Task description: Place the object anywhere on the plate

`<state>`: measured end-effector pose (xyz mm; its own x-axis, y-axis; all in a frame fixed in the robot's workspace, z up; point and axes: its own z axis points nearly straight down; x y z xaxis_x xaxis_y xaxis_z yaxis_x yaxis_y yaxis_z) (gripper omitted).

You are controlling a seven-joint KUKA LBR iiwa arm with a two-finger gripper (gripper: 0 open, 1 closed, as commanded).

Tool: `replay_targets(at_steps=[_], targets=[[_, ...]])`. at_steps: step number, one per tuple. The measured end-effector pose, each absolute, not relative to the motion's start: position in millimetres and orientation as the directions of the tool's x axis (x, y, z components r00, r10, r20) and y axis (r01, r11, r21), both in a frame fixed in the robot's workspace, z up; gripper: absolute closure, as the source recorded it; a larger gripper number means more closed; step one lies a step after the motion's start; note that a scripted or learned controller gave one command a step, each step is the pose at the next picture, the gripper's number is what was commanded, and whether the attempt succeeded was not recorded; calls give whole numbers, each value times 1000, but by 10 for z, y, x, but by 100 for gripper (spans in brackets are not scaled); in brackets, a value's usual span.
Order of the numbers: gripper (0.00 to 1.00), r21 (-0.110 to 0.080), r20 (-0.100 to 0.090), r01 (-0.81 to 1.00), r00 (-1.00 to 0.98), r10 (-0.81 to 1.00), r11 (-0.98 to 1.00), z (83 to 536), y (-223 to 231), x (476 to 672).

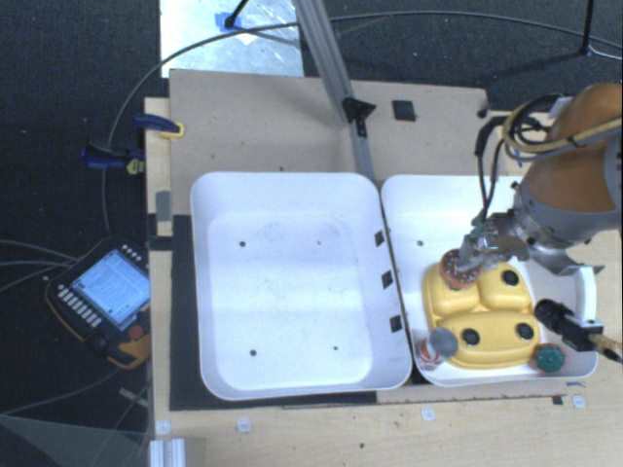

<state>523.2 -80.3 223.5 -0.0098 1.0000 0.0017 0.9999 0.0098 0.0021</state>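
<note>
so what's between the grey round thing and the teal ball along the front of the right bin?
In the camera view, the front edge of the yellow plate lies between the grey round piece and the teal ball.

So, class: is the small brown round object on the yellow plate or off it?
On it: the small brown round object rests on the yellow sectioned plate's upper-left corner.

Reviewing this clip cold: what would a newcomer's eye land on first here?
Probably the yellow plate filling the right bin, with the gripper lowered over a small brown object at the plate's upper-left corner. Next, the grey-and-orange arm entering from the right.
</note>
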Motion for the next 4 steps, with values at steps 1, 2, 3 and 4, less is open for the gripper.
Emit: replay_targets(at_steps=[1,2,3,4], targets=[[100,1,3,1000,-11,1000,11,2146,-229,5282],[100,2,2,1000,-10,1000,10,2120,217,5372],[100,3,3,1000,-11,1000,11,2260,806,5458],[100,1,2,1000,-10,1000,10,2160,1345,5462]])
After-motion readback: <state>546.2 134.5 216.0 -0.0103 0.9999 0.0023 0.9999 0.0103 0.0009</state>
